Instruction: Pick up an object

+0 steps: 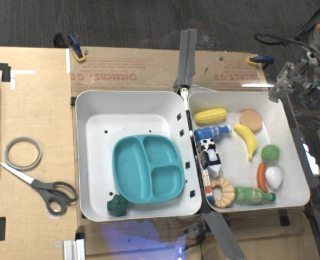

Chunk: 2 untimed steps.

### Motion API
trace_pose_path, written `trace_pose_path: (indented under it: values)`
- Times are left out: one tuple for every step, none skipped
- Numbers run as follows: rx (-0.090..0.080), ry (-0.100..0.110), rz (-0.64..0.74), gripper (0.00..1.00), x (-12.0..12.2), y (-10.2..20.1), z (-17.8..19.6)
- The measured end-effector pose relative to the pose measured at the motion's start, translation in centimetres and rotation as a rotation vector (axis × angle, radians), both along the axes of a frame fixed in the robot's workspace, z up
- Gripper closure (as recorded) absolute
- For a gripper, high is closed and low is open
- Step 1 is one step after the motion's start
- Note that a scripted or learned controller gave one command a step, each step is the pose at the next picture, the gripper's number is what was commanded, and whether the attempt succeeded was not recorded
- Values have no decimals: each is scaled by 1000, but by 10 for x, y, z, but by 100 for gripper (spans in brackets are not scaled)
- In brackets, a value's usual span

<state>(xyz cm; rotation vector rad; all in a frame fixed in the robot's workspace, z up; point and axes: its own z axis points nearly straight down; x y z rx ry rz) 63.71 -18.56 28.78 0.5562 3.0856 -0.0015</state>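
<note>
Dark carpet runs behind a light wooden bench (pixel 30 107) that carries two shallow white bins side by side on brown cardboard. At the upper right, the gripper (pixel 283 83) hangs just outside the far corner of the right bin (pixel 290 140), above its rim; it is too small and cluttered to tell how it is set, and nothing can be seen in it. Nearest to it inside that bin lie a tan round disc (pixel 251 119) and a yellow corn cob (pixel 210 115), with a banana (pixel 247 140) just below them. A blue bottle (pixel 211 133) rests beside the corn, above a black-and-white carton (pixel 208 149) along the bin's left wall. Further toward the front sit a green ball (pixel 270 153), a white egg (pixel 273 176) touching a red sausage (pixel 262 176), a green bottle (pixel 254 195) lying on its side, and a ring-shaped pastry (pixel 223 193). The left bin (pixel 95 123) holds a teal divided plate (pixel 148 168) and a dark green lump (pixel 117 205) at its front corner. On the bench to the left lie scissors (pixel 40 186) and a tape ring (pixel 23 152).
</note>
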Motion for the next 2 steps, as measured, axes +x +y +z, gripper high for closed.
trace_pose_path:
  values:
    - [0,1,1,0,0,0,-1]
    - [2,4,-175,0,-37,-18,-110]
